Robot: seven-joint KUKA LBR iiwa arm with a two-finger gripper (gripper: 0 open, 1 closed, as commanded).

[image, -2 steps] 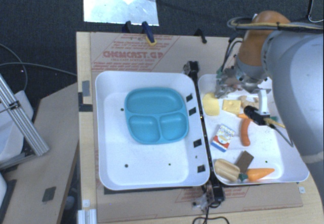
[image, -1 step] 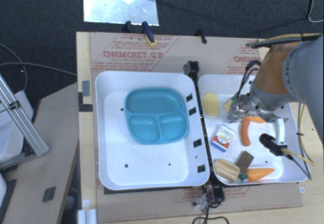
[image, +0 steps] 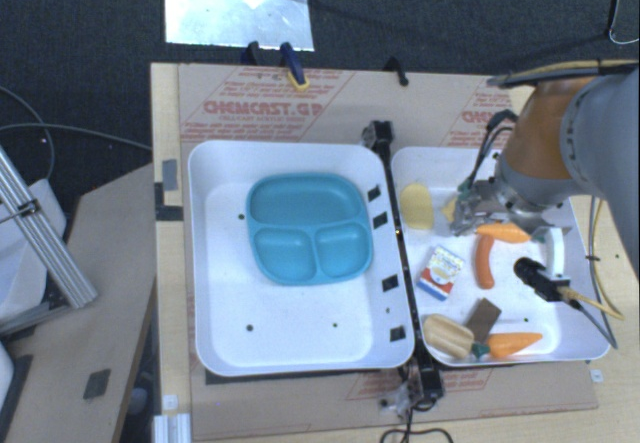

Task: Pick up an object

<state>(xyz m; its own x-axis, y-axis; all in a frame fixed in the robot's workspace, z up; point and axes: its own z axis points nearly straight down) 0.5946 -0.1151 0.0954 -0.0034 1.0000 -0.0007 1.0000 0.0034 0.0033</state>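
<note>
the arm comes in over the right bin (image: 585, 346), and its gripper (image: 466, 213) hangs low near that bin's upper left part, just beside a pale yellow piece (image: 417, 206) that lies by the bin's left wall; whether the jaws are spread or pressed together i cannot tell. crowding the bin below it are an orange sausage-shaped piece (image: 484, 261), a small white carton with red and blue print (image: 441, 271) too small to read, a brown block (image: 484, 317), a tan bread-like piece (image: 447, 335) at the lower left corner, and a carrot (image: 514, 341) along the lower edge. the left bin (image: 215, 331) carries a blue divided plate (image: 307, 228). the board under the bins (image: 262, 106) reads "chemcast gp" in red.
</note>
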